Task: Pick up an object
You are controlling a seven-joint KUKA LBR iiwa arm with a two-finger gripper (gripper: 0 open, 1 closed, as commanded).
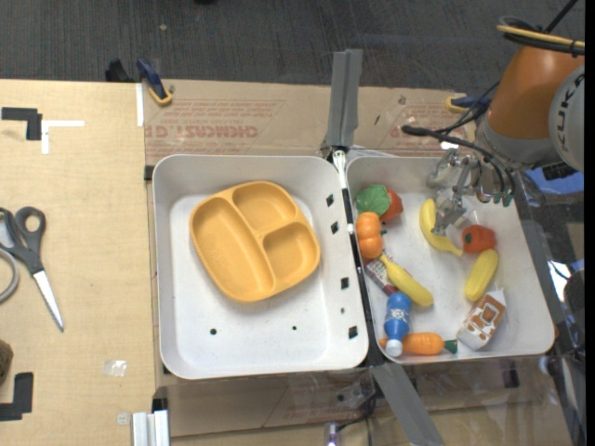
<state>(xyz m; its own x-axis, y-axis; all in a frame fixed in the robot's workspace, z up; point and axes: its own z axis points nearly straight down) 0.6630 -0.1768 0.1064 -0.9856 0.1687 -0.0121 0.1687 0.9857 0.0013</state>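
Your gripper (453,203) hangs in the right bin (532,249), directly over the curved yellow banana (433,230), whose long axis runs from 12 to 5 o'clock (a red tomato (478,239) crowds it at 3). Whether the jaws are parted, I cannot tell.

A dark grey carpeted floor (279,17) runs along the top. Below it lies a light wooden bench (74,277) with a sheet of brown printed cardboard (242,119) spread beside it. Grey-handled scissors (33,258) rest on the wood at the left, near black tape marks (23,119). A blue clamp (153,80) grips the cardboard's upper edge.
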